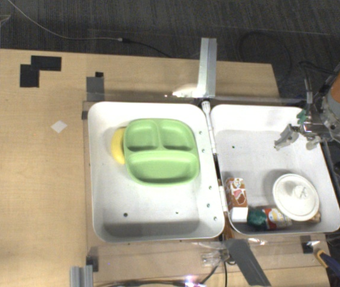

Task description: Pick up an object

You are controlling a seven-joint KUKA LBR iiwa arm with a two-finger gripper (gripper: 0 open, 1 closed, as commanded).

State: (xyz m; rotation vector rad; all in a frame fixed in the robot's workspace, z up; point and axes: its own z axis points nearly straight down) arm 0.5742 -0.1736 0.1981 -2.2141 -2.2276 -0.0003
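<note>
Closest to the viewer, along the near wall of the right bin [331, 220], a green-capped bottle [265, 218] lies on its side, with a small carton [236, 191] just to its left and a round white lidded bowl [296, 196] just behind and to its right.

Up at the far right of that bin, the gripper [286, 138] hangs over bare white floor, its grey fingers spread apart with nothing between them. The arm behind it comes in from the right edge, orange band showing. The bowl, the nearest thing to pick up, sits well apart from the fingertips, toward the viewer.

Across the divider, the left bin [152, 220] holds a green sectioned tray [160, 150] turned upside down. A yellow object [117, 146] peeks out from under its left edge.
</note>
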